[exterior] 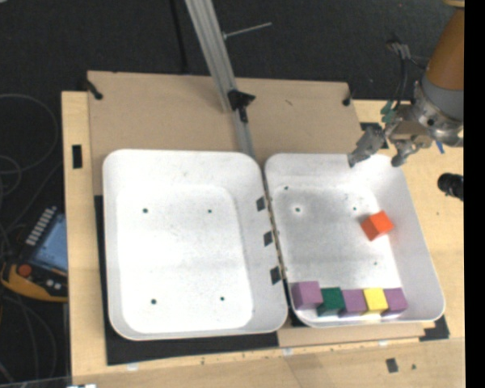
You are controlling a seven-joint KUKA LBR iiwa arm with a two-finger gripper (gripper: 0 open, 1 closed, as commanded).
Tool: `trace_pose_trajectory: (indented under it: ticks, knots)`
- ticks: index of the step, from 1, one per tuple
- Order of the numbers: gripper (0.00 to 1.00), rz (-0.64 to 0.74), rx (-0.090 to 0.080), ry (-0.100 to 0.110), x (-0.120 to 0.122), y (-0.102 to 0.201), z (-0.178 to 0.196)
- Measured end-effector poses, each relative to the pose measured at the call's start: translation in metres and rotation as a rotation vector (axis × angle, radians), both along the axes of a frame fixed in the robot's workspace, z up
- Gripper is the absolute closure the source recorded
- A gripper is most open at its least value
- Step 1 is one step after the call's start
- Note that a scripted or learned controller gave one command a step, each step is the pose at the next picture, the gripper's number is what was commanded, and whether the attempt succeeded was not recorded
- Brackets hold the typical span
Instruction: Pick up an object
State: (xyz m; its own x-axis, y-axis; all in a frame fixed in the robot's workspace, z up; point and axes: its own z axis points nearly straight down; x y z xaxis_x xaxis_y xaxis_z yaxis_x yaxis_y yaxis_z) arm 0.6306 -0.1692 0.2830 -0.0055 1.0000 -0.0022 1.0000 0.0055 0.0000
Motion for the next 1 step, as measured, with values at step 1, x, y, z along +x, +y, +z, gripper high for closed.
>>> trace_pose_trajectory:
  ticks: [1]
  knots:
    - [0.0,-0.002,0.001,-0.001,-0.0077,0.0136,0.0064]
